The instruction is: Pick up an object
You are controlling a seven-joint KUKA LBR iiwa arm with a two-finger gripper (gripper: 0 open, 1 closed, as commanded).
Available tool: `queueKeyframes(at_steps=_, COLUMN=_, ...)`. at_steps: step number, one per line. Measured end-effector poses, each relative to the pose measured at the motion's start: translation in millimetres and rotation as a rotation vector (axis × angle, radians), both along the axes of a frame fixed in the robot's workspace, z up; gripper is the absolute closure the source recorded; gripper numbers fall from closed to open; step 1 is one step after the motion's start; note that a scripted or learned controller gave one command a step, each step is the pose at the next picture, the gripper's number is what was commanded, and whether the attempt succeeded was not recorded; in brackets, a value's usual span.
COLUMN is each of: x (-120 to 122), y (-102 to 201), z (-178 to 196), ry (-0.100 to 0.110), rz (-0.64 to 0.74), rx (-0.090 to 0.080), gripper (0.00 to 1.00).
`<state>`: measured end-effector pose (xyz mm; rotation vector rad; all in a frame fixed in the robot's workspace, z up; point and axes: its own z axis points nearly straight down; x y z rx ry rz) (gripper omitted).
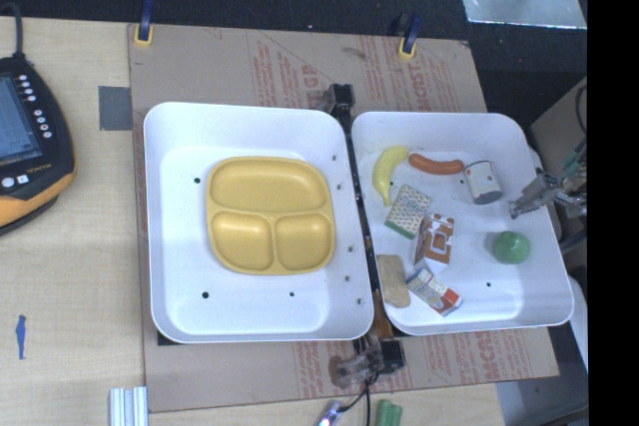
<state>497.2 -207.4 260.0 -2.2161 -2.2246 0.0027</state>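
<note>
The right bin (499, 299) holds several small objects. Toward the back lie a yellow banana (388, 174), a red sausage (436, 164) and a grey-white cup-like piece (482, 183). A green ball (511, 247) sits near the bin's right side. In the middle are a patterned box (408, 212) and a brown-white carton (435, 239). At the front lie a beige piece (395, 280) and a small red-white packet (435, 291). My gripper (539, 197) reaches in over the bin's right rim, above the green ball and right of the cup-like piece, with nothing seen in it.
A yellow divided plate (270, 214) lies in the left bin (180, 304). An orange-edged teach pendant (25, 150) rests on the bench at far left. Clamps (145, 23) hold the cardboard sheet under the bins. Cables and a connector (364, 369) sit at the front between the bins.
</note>
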Motion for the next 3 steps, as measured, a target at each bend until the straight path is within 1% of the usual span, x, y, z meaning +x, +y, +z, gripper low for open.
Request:
queueKeyframes(at_steps=1, x=32.7, y=88.3, z=-169.1, ry=0.002, rz=0.003, rx=0.000, gripper=0.00)
queueKeyframes(at_steps=2, x=33.3, y=86.3, z=-157.7, ry=0.002, rz=0.003, rx=-0.003, gripper=1.00)
queueKeyframes(at_steps=3, x=88.8, y=162.5, z=-67.8, ry=0.000, rz=0.000, rx=0.002, gripper=1.00)
